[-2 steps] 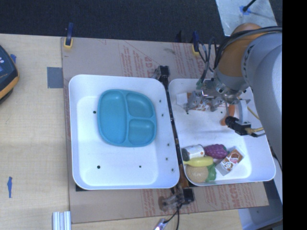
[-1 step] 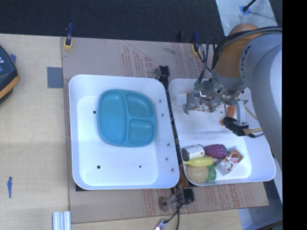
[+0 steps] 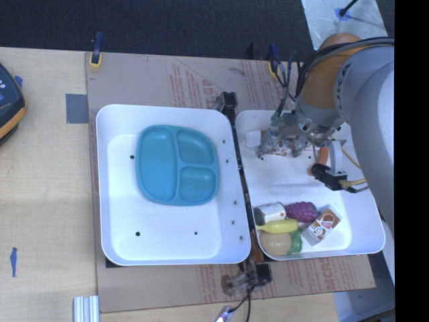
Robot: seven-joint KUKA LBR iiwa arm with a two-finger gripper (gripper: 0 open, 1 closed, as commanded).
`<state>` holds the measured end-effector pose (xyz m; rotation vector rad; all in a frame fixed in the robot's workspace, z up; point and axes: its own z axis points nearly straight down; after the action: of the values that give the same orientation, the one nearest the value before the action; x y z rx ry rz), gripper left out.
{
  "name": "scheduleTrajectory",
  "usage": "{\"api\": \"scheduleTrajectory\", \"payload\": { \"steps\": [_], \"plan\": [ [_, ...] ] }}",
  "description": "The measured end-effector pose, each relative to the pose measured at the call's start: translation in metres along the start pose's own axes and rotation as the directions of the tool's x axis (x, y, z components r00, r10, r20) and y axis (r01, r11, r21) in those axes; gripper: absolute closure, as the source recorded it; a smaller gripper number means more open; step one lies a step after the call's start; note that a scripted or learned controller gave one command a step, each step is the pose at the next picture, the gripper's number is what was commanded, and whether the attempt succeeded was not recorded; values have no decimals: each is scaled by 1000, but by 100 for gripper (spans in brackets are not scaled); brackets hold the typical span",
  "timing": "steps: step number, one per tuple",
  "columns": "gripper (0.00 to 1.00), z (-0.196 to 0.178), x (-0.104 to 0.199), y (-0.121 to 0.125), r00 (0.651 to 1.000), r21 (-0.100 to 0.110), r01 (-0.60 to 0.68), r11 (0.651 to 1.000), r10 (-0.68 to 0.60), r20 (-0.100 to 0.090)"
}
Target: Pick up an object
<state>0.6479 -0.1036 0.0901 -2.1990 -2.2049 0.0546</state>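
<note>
Looming closest to the lens at the right is one grey robot arm (image 3: 372,106) with an orange band (image 3: 328,59) above its wrist, reaching in over the right-hand bin. Its two-finger gripper (image 3: 285,143) hangs over the far end of that bin, and the metal parts and cables there are too tangled to tell how far the fingers stand apart or whether anything sits between them.

Beneath everything lies one sheet of brown cardboard (image 3: 167,79) on the pale wooden bench (image 3: 40,200). On the cardboard stand two shallow white plastic bins side by side. The left bin (image 3: 117,240) is the larger-looking one and holds a single turquoise plastic plate with three compartments (image 3: 177,164), set toward its far half. The right bin (image 3: 362,243) holds a cluster of toy foods bunched in its near end, touching one another: one small carton with a red and white label (image 3: 322,225), one silver can lying on its side (image 3: 270,212), one bunch of purple grapes (image 3: 301,211), one yellow banana (image 3: 278,227), one round beige piece (image 3: 273,243) and one small green piece (image 3: 295,245) beside it. These lie well apart from the gripper.

One dark device with an orange edge (image 3: 10,106) sits at the bench's left border.
</note>
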Motion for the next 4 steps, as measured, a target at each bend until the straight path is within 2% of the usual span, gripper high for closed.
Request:
{"api": "scheduleTrajectory", "payload": {
  "steps": [1,2,3,4],
  "plan": [
    [0,0,0,0,1000,0,1,1000,-1,-1],
    [0,-2,-15,3,1000,-9,4,1000,-4,-13],
    [0,-3,-8,3,1000,-10,1,1000,-1,-4],
    [0,-2,-23,4,1000,-10,6,1000,-7,-19]
  ]
}}
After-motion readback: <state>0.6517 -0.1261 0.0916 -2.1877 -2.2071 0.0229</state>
